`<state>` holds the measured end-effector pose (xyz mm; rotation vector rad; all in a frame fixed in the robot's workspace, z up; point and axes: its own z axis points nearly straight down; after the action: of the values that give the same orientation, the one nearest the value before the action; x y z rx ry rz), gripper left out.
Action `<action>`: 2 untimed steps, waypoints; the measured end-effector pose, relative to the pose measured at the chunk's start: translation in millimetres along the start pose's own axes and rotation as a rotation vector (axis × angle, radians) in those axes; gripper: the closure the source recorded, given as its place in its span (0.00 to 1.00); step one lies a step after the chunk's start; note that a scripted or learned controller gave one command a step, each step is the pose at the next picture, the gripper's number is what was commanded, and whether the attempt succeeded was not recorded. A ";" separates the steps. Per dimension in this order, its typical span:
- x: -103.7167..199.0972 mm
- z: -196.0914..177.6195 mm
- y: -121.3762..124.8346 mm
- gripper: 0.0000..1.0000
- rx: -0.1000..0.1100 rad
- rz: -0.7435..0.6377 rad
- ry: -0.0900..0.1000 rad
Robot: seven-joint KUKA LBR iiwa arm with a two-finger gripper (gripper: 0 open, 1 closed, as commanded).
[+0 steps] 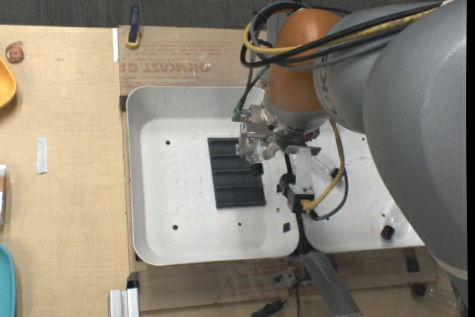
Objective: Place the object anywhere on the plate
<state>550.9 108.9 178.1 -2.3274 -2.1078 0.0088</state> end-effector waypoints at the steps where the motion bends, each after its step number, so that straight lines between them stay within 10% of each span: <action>1: 74.2 -73.3 84.8 1.00 -0.003 -0.206 -0.001; 2: 110.2 14.4 97.3 1.00 -0.002 -0.041 -0.001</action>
<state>658.6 208.9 162.8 -2.2855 -2.1561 0.0078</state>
